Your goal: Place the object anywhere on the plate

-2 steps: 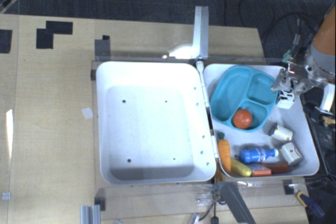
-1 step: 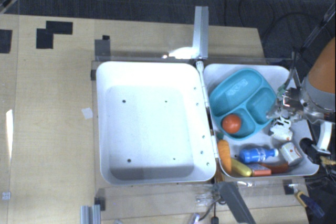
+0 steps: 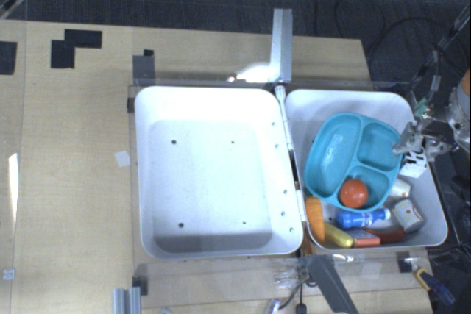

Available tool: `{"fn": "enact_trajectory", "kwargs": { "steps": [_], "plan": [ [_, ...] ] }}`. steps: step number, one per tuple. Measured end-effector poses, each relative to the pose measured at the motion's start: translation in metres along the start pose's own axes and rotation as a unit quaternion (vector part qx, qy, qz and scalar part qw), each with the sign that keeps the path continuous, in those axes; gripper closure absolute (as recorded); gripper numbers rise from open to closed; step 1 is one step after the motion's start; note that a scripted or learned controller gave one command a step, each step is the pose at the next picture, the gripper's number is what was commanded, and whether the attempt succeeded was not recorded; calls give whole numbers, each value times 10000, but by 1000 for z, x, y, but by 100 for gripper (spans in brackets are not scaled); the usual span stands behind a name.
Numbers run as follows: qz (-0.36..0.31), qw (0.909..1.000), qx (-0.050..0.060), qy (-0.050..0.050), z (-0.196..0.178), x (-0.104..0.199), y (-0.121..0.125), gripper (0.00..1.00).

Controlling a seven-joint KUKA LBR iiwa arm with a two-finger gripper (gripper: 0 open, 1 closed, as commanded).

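On your left the pale wood-grain counter (image 3: pixel 66 180) carries a shallow white bin (image 3: pixel 210 169), smooth plastic with rounded corners. Beside it, the second white bin (image 3: pixel 430 228) holds a glossy blue plate (image 3: pixel 353 158) with three moulded compartments, tilted against the clutter. A round red tomato (image 3: pixel 354 193) sits in the plate's lower compartment. Below the plate you see an orange carrot (image 3: pixel 315 217), a yellow piece (image 3: pixel 337 234), a blue bottle (image 3: pixel 362 218) and a small grey can (image 3: pixel 407 213). At the plate's right rim hangs the metal pincer (image 3: pixel 413 145); you cannot tell how far it is open.
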State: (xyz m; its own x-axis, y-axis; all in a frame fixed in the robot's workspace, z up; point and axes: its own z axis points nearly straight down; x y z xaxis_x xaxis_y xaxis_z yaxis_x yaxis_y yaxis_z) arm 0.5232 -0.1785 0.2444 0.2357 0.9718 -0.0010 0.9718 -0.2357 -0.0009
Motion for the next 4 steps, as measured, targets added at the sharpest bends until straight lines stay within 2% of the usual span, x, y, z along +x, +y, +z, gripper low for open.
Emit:
{"fn": "enact_trajectory", "kwargs": {
  "steps": [1,2,3,4],
  "plan": [
    [-964,9953,-92,-56,36,23,46,100],
    [-1000,9950,-39,-2,39,31,44,0],
    [304,9995,-11,10,102,80,-28,0],
    [304,9995,-37,12,91,80,-26,100]
  ]
}}
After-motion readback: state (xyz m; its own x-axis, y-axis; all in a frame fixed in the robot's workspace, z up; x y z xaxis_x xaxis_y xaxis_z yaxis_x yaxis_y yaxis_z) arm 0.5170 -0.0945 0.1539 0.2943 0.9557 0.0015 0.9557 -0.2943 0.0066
